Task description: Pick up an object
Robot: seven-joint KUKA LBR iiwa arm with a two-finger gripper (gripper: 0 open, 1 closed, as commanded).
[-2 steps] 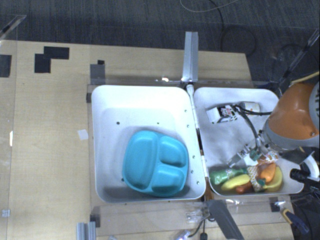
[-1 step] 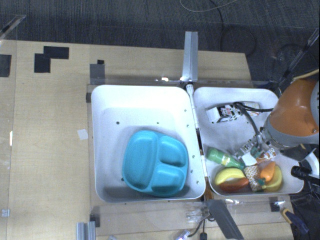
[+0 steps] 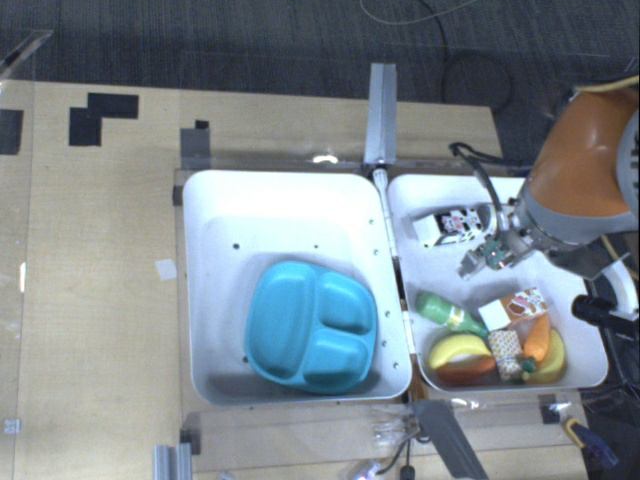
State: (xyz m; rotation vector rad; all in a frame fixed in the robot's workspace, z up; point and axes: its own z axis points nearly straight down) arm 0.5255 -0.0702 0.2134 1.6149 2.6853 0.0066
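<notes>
- My arm, grey with an orange band, enters from 3 o'clock and hangs over the right bin.
- My gripper sits above the middle of that bin; whether it is spread or pressed together I cannot tell, and nothing shows pinched in it.
- A small white carton with dark print lies just beside the gripper, toward 10 o'clock.
- A green bottle lies tilted at about 7 o'clock from the gripper, near the bin's left wall.
- Toy food is heaped at the bin's 6 o'clock end: a yellow-and-red fruit, an orange carrot, a banana, and a small white-and-orange packet, all touching or nearly so.
- The left bin holds a blue divided plate, set toward its 5 o'clock corner.
</notes>
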